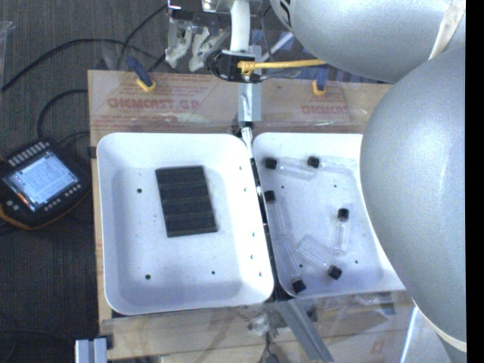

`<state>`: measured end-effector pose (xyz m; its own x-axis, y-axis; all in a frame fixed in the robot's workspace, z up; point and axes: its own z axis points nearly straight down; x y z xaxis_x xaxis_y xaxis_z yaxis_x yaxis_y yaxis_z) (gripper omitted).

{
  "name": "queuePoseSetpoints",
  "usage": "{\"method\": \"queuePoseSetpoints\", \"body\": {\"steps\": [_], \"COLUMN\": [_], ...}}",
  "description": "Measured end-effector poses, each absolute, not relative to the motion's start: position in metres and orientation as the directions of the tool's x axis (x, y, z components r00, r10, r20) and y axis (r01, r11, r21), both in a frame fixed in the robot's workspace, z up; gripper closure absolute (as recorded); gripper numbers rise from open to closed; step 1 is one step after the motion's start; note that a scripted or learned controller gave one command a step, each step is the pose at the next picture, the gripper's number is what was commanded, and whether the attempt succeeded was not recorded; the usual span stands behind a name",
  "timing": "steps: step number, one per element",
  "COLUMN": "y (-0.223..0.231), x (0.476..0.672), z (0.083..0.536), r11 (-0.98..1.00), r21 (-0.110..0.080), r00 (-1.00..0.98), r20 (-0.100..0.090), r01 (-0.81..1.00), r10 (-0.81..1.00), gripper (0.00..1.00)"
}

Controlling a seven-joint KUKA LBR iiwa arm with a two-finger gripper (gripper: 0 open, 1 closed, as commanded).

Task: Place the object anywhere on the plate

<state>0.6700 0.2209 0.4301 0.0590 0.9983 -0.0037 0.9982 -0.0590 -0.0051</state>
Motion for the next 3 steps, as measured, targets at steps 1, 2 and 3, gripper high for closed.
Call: {"method": "queuePoseSetpoints", "body": {"steps": [1, 2, 3], "y": [0.221, 0.232, 0.232], "x": [0.672, 0.670, 0.672], "z": [0.435, 0.430, 0.436], "r11": [-0.059, 0.044, 0.044], "r21": [-0.009, -0.006, -0.010], "r00": [0.059, -0.044, -0.044], "r20": [-0.009, -0.004, -0.008], "r01": [0.998, 0.999, 0.999], "r10": [0.998, 0.999, 0.999], "gripper": [1.00, 1.00, 1.00]}}
